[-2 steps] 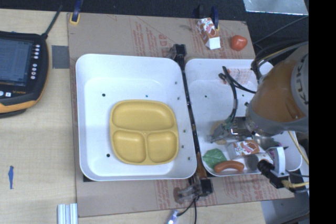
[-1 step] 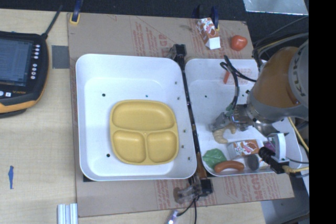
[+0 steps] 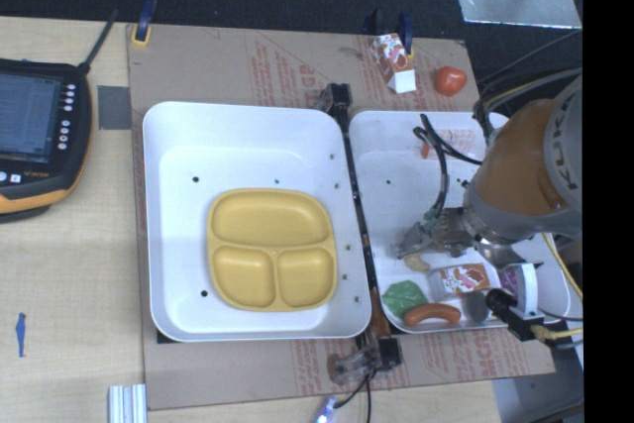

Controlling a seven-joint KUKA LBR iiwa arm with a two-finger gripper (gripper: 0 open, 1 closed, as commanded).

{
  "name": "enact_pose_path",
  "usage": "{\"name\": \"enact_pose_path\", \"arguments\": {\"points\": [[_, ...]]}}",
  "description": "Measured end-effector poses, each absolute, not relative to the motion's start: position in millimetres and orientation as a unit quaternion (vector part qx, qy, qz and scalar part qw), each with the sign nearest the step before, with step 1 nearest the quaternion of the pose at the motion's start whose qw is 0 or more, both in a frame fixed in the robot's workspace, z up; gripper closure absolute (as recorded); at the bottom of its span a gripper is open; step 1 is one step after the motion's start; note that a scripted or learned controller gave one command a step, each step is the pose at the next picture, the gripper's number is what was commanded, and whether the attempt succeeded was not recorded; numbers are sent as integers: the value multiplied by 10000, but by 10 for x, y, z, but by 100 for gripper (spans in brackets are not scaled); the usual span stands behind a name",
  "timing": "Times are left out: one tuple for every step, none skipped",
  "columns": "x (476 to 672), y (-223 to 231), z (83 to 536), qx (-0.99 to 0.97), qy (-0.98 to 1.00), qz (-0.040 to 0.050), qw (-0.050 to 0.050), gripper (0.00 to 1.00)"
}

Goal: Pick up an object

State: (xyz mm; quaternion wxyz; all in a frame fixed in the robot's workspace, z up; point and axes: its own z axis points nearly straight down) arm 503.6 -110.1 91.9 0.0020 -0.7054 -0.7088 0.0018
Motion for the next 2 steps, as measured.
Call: {"name": "enact_pose_path", "arguments": {"points": [[5034, -1108, 1018, -7040, -7102, 29, 26, 100], [4987, -1825, 2228, -7060, -7082, 7, -4, 100]]}}
